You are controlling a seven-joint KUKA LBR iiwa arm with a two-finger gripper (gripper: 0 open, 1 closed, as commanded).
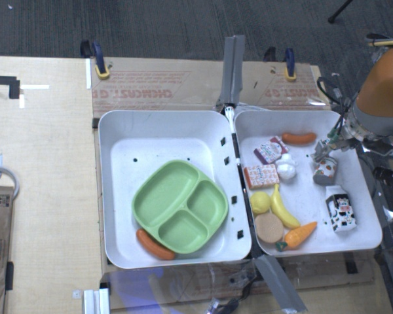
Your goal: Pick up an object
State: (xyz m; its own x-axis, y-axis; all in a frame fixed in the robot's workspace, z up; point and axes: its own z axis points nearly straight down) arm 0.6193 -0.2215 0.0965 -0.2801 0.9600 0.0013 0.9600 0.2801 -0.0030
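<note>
1. Camera view, layout: two white bins sit side by side on the tabletop (46, 175). The left bin (118, 142) carries a green divided plate (180, 206) with an orange sausage (155, 244) tucked against its lower-left edge.

2. Camera view, right bin (370, 237): the toys are crowded here. There is a second sausage (299, 137) near the far wall, a small red-and-white packet (270, 150), a pink wafer block (261, 175), a white ball (286, 169), a lemon (260, 202) touching a banana (285, 207), a tan round cookie (270, 227), a carrot (297, 235), and a black-and-white carton (341, 212) near the right wall.

3. Camera view, arm: the arm reaches in from the right with the claw (327, 150) low over the right bin's upper-right area, just above a small speckled object (325, 170). Whether the claw is released or clenched cannot be told; its tips blur into the wiring.

4. Likely target: the speckled object, being nearest, though nothing shows between the tips.

5. Risks, as I judge them: the object looks small and rounded, so it could squirt sideways out of a closing pinch. The bin wall is close on the right, and a descent slightly off could catch it. A slip could also nudge the carton.
</note>
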